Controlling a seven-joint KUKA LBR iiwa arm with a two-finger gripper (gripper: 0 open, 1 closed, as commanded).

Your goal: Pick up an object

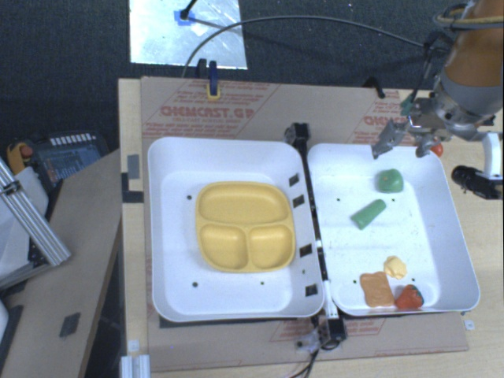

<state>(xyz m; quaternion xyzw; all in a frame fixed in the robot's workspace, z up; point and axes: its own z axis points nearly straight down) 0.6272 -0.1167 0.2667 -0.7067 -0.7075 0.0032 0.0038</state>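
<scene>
In the right bin [441, 211] lie a round green piece [390, 181], a long green piece [368, 213], a pale yellow piece [395, 268], an orange slab [377, 288] and a red piece [409, 298]. My gripper [406, 144] hangs above the bin's far edge, just beyond the round green piece, its two fingers spread apart with nothing between them. The grey and orange arm rises behind it at the upper right.
The left bin [169, 235] holds a yellow sectioned tray [244, 225]. A black hinge strip [307, 211] runs between the bins. A cable arcs over the cardboard [236, 105] at the back. A shiny sheet [185, 22] lies beyond.
</scene>
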